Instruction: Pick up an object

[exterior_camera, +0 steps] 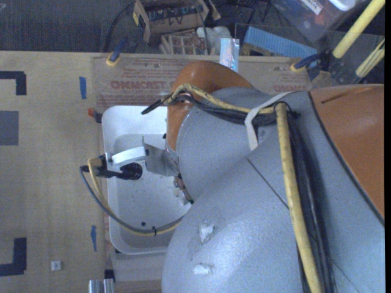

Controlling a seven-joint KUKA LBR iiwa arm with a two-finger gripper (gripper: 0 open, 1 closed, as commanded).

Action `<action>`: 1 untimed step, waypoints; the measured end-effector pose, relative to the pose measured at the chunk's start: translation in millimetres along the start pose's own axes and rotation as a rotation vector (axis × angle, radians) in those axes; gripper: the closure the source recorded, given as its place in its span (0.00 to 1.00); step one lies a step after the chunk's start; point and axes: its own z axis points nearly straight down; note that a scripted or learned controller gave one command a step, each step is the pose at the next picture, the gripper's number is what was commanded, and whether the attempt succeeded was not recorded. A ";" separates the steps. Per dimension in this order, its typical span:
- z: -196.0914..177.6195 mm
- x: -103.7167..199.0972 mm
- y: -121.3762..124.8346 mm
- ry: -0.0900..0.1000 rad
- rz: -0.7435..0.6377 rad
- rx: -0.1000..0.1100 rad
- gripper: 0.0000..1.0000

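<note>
The grey arm with its orange band [204, 78] reaches over the left white bin [119, 124] and covers most of it. My gripper [178, 187] hangs low over the bin's middle, largely hidden by the wrist. A silver bracket with a black cylinder [125, 166] sticks out to its left. I cannot make out any loose object on the bare part of the bin floor [137, 200], and nothing shows at the gripper.
A yellow-and-black cable [113, 215] loops from the bracket across the bin's left side. The tan bench [49, 163] with black and blue marks lies to the left. A cardboard wall [134, 81] with clamps stands behind the bin.
</note>
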 end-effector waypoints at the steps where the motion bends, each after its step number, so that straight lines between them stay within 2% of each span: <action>1: -25.4 0.3 0.6 0.000 0.024 -0.001 1.00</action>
